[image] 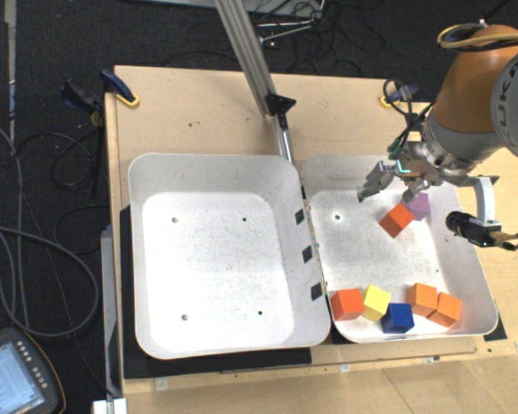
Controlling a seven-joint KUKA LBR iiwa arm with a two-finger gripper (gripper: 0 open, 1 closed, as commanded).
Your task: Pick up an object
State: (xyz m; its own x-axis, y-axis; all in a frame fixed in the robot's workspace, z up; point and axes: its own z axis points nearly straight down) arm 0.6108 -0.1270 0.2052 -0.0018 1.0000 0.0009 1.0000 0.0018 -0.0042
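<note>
Blue cube [398,317] at right bin's [466,266] near rim, end effector [395,188] above bin's middle, grip state unclear, orange cube [396,220] just below

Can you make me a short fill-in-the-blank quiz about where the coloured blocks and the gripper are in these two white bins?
1. The two-finger gripper hangs over the ____ shallow white bin in the camera view.
2. Directly beside the small yellow cube, toward the bin's near wall, sits a ____ cube.
3. The lone tilted orange block below the gripper touches a pale ____ block.

Missing words: right; blue; purple
</note>
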